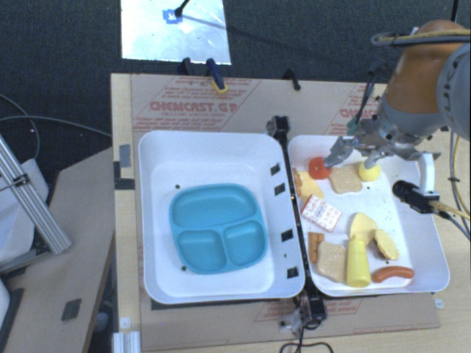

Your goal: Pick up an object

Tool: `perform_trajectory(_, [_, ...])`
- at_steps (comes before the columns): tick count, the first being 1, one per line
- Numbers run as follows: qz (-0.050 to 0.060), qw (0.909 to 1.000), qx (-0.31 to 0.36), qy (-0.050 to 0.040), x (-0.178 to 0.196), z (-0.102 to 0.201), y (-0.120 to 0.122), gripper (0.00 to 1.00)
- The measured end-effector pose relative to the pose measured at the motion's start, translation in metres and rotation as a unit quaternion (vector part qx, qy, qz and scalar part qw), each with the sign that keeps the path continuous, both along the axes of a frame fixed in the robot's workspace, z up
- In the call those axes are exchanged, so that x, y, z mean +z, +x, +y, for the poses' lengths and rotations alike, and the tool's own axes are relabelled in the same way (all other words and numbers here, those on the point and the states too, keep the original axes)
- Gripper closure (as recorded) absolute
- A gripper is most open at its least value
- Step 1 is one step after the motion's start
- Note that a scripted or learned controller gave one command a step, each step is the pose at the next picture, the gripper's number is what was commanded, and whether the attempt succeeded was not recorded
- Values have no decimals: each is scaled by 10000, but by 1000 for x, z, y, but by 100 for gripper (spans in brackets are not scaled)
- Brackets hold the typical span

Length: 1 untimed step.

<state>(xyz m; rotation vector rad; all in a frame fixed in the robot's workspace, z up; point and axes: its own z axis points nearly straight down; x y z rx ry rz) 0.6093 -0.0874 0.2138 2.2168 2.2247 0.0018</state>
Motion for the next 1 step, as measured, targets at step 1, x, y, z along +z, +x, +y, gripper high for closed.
perform_trajectory(1, [50,10000,-20,11,-68,3,-70,0])
